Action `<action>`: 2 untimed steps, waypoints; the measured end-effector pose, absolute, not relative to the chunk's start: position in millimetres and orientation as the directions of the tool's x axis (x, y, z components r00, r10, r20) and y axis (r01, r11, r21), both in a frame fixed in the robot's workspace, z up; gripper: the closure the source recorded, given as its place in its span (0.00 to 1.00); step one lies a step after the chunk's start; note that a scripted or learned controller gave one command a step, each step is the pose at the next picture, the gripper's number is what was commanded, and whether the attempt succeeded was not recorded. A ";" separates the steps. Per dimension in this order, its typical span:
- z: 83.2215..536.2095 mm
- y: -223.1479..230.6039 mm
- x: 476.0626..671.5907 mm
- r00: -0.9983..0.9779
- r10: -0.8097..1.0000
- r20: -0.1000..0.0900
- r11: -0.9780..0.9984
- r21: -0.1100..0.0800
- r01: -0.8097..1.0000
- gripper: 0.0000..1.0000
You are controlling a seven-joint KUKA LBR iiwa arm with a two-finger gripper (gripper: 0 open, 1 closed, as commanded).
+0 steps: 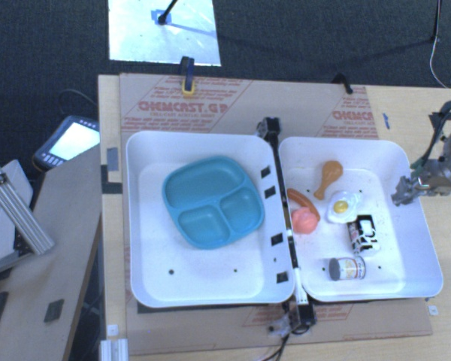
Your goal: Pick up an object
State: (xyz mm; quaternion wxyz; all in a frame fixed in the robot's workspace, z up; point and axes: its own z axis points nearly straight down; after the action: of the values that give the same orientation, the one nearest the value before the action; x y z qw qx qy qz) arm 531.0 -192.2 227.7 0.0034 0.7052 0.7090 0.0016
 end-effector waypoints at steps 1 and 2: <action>237.5 -192.4 532.1 -0.006 1.000 -0.001 0.006 0.004 1.000 1.00; 245.0 -144.3 550.6 -0.009 1.000 0.001 0.009 0.004 1.000 1.00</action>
State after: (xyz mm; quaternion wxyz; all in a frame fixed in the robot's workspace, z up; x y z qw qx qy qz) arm 550.6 -144.3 245.0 0.0009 0.7038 0.7104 0.0018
